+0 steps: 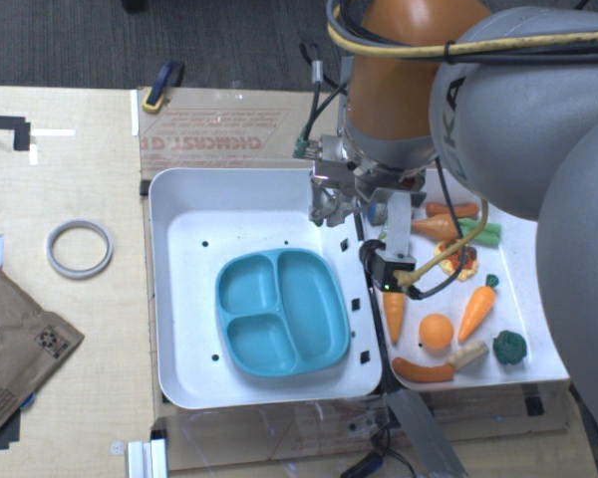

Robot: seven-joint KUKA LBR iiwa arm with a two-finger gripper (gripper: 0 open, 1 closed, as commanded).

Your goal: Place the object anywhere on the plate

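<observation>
While I cannot tell how the jaws stand above the bins' shared wall (377, 349), I judge picking comes next: grasp the toy carrot (393, 314) beside that wall, then carry it to the blue divided plate (279, 312).

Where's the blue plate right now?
In the camera view, the blue plate lies in the left bin, toward its right wall, just across the divide from the nearest carrot in the right bin.

Plate (279, 312) – smooth teal plastic; bins (179, 267) – glossy white plastic; bench (60, 167) pale wood.
</observation>
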